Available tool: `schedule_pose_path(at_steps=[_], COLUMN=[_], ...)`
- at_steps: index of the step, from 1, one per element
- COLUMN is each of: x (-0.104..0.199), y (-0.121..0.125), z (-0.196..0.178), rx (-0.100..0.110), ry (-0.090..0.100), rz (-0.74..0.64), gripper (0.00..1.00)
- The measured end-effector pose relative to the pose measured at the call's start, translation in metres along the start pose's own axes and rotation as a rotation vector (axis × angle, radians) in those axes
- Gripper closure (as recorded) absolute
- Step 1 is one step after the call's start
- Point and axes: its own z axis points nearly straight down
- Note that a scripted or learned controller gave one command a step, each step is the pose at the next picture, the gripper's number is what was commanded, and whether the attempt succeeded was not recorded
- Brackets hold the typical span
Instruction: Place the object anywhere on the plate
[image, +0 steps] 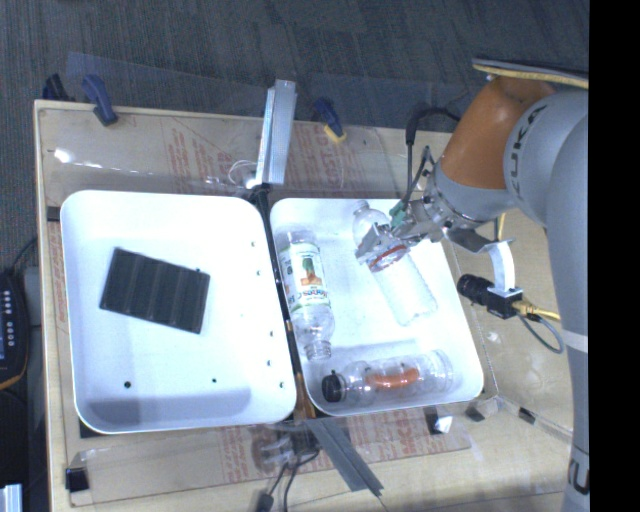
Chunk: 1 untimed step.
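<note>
Tool (385, 243) over a clear bottle (400, 278) (right bin).

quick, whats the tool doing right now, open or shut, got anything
Tool: over the upper end of a clear bottle in the right bin; open, shut or holding cannot be told.

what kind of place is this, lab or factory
Probably a robotics lab test bench: two white bins clamped to a board, a KUKA arm reaching in, and clear plastic bottles as practice objects.
</note>
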Motion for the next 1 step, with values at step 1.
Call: schedule_pose_path(at_steps=[1], x=[0.0540], y=[-0.0068], z=[-0.0913], rx=[-0.002], ry=[0.000], rz=[0.055], gripper=[1.00])
